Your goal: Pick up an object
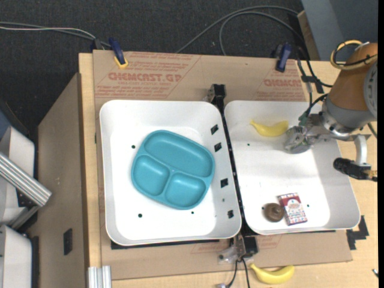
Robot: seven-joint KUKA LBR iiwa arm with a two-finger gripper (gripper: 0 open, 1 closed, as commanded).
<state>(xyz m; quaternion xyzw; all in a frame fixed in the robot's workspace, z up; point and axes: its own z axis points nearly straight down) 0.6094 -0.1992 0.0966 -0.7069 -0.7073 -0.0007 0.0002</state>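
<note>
Tool (pixel 296 140) sits low in right bin (pixel 342 215), just beside banana (pixel 270 127) at the far end; can't tell its grip state, blurred. Arm (pixel 351 95) comes in from the right, wrist bent down, prob. lining up on that banana. Card box (pixel 291 209) & brown round thing (pixel 273 212) lie near the front edge, well apart from it. Teal tray (pixel 173 170) fills left bin (pixel 114 161).

Teal divided tray (pixel 173 169): smooth matt plastic. White bins (pixel 114 161): smooth, slight sheen. Bench top (pixel 156 71): matt brown printed cardboard. Gripper (pixel 298 138): dull metal.
</note>
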